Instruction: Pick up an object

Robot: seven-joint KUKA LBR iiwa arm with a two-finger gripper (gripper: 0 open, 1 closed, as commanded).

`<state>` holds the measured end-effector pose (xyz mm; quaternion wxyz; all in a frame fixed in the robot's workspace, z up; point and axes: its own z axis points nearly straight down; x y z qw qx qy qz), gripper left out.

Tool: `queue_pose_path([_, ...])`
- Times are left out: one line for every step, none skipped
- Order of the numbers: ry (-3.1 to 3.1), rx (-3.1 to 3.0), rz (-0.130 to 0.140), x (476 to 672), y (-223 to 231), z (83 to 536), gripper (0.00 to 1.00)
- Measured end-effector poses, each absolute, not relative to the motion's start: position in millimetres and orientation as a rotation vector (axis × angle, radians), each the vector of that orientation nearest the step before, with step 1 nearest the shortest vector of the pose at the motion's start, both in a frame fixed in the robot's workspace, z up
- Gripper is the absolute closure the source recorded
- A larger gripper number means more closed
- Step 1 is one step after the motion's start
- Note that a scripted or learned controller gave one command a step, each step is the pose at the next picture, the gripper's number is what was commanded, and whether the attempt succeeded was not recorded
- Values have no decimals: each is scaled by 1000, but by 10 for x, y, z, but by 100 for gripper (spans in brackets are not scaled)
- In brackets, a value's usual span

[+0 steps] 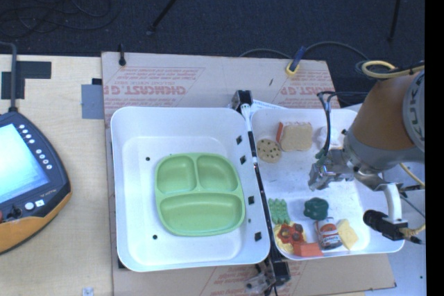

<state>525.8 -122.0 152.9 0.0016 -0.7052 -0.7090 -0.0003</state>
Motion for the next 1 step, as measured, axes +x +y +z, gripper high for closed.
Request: queue_pose_path([-2216,-2217,7,5235,-1246,1495,0])
